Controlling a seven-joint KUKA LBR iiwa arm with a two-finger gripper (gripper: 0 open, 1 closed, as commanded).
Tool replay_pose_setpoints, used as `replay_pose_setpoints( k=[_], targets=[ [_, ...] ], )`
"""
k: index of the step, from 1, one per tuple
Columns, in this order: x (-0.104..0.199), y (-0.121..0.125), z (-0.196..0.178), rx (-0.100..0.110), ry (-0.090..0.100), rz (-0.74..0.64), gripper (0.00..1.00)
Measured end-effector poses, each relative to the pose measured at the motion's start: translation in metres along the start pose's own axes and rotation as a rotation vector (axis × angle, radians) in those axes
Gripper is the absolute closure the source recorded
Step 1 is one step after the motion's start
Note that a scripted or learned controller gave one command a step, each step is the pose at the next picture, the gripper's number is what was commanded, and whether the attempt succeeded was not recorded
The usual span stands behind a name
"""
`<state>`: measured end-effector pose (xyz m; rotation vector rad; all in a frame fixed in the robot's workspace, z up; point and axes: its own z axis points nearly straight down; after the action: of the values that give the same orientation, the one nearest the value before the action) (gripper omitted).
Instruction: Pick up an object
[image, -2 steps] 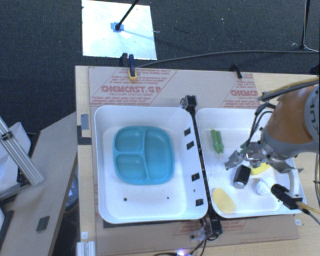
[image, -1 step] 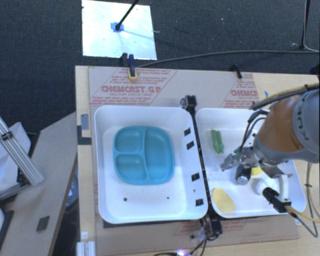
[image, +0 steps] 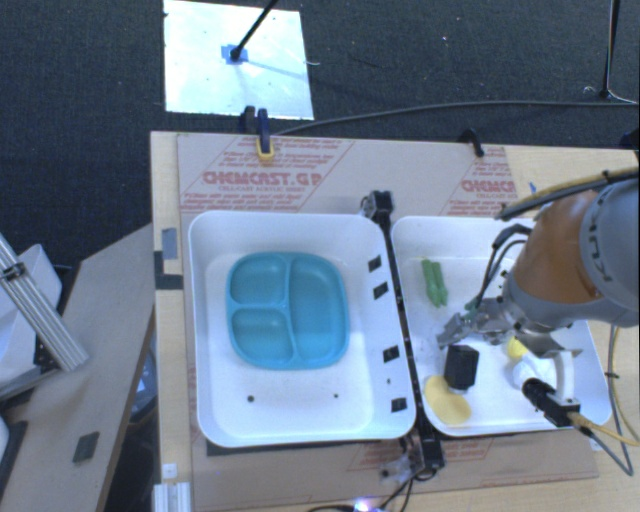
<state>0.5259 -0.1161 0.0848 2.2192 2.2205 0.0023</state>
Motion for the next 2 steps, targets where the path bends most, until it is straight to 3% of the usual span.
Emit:
replay_pose_setpoints(
  k=[1, 2],
  targets=[
    [0.0, 0.0, -0.011, -0.002, 0.0, 0.0, 1.0],
    [0.008, 0.007, -0.06, -0.003, 0.0, -0.004, 1.0]
  ],
)
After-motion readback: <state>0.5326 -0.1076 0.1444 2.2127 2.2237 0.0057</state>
